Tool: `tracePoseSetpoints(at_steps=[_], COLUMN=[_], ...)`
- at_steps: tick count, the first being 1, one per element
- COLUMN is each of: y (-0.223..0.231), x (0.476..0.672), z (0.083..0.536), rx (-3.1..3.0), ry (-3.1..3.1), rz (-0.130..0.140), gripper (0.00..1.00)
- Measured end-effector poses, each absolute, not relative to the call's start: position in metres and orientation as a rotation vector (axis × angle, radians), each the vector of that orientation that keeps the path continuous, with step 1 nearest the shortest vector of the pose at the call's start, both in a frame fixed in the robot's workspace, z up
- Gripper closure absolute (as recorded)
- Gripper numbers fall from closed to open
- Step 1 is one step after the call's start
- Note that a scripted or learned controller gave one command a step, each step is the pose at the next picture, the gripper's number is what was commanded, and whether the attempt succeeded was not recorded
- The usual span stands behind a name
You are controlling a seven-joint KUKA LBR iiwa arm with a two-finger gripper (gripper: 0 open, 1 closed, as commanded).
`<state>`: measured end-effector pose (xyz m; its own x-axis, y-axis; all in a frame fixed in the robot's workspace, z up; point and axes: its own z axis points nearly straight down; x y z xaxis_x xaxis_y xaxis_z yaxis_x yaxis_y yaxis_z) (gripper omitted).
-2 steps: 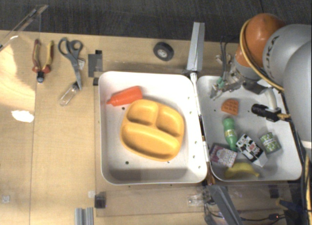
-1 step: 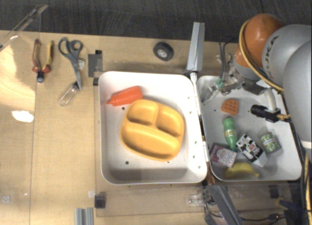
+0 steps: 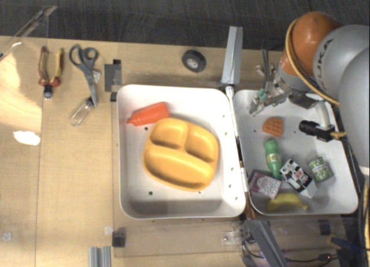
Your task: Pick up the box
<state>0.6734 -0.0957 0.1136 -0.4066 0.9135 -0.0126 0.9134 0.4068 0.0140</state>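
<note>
A small black-and-white patterned box lies in the right bin, toward its front. Just left of it sits a pinkish-purple packet, also box-like. My gripper hangs over the back left corner of the right bin, well behind both boxes and apart from them. Nothing shows in it. The grey arm with its orange band fills the upper right.
The right bin also holds an orange waffle-like piece, a green bottle, a green can and a yellow banana. In the left bin lie a yellow divided tray and a carrot. Scissors and pliers rest on the bench.
</note>
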Motion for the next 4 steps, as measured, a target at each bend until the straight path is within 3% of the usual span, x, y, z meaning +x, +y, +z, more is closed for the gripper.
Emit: tracePoseSetpoints(at_steps=[1,2,3,4], y=[-0.094,-0.138,-0.093,-0.096], x=[0.673,0.641,0.576,0.654], z=[0.113,0.181,0.094,0.087], rx=[1.703,1.423,1.405,1.537], ry=[2.625,2.789,2.802,2.729], rz=[0.007,0.005,0.005,0.005], gripper=[0.0,0.0,0.0,0.0])
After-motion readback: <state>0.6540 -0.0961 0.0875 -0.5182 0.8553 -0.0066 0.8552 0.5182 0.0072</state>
